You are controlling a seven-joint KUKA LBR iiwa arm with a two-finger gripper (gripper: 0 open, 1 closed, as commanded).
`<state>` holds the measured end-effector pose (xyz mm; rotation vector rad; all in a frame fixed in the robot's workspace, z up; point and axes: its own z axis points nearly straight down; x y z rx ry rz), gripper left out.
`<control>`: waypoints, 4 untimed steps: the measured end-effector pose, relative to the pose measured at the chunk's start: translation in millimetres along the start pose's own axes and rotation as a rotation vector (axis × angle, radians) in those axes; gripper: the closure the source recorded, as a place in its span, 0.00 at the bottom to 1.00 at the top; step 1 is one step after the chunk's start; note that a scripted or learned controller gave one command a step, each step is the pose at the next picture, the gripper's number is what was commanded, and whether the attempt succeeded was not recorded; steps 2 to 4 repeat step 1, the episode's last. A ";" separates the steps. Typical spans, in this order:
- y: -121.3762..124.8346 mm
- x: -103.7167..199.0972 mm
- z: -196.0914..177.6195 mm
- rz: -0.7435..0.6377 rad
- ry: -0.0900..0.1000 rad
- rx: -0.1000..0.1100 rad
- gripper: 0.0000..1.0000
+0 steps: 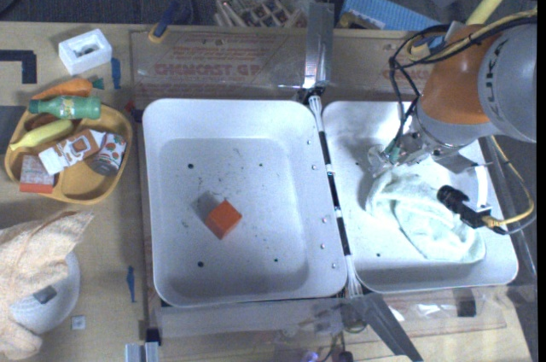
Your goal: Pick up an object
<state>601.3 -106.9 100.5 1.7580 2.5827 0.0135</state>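
The small cube-shaped block (224,218) in the left shallow white plastic bin (171,130) is orange, and dark specks dot that bin's pale floor. The right shallow white plastic bin (358,117) holds a crumpled cloth (426,219) — white with a faint mint tinge, though glare makes that hard to judge. The grey metal arm (512,87) wears an orange band (456,91). The round wooden bowl (85,185) is tan — its plastic bottle (66,107) green.

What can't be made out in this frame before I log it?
- Gripper in the camera view: too small and blurred against the pale cloth to judge any grasp.
- Cloth: its folds may hide whatever lies under it in the right bin.
- Arm: cut off by the frame's right side.
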 end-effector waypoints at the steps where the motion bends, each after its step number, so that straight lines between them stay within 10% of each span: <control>1: 41.9 54.9 -84.3 0.411 0.004 0.017 1.00; 4: 41.9 54.9 -84.3 0.411 0.004 0.017 1.00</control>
